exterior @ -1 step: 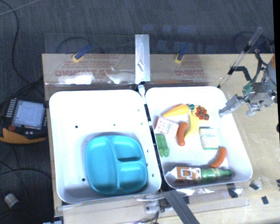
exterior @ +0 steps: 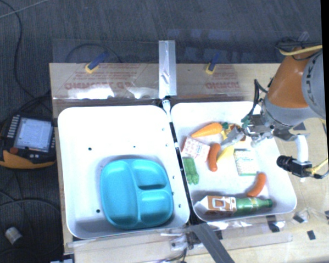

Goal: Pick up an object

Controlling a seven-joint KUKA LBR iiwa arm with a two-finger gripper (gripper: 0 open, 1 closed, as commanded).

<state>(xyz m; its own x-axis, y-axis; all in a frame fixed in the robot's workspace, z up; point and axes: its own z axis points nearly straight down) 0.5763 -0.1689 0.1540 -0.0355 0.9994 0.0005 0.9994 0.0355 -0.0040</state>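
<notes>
The right bin (exterior: 284, 166) holds several small items. An orange carrot (exterior: 207, 130) lies at the back, with a red sausage (exterior: 212, 156) and a yellow piece (exterior: 226, 151) just in front of it. A white card box (exterior: 246, 162) sits mid-bin, a second red sausage (exterior: 257, 184) to its right front, and a green bottle (exterior: 239, 204) along the front wall. A green pickle-like item (exterior: 191, 171) and a small patterned box (exterior: 193, 148) lie by the left wall. My gripper (exterior: 239, 133) is low over the bin, beside the carrot's leafy end and above the yellow piece.
The left bin (exterior: 76, 133) carries a blue compartment tray (exterior: 136, 193). The grey arm with its orange band (exterior: 288, 86) comes in over the right bin's back right corner. A divider wall (exterior: 175, 149) separates the bins. A handheld pendant (exterior: 27, 141) lies off the bench at left.
</notes>
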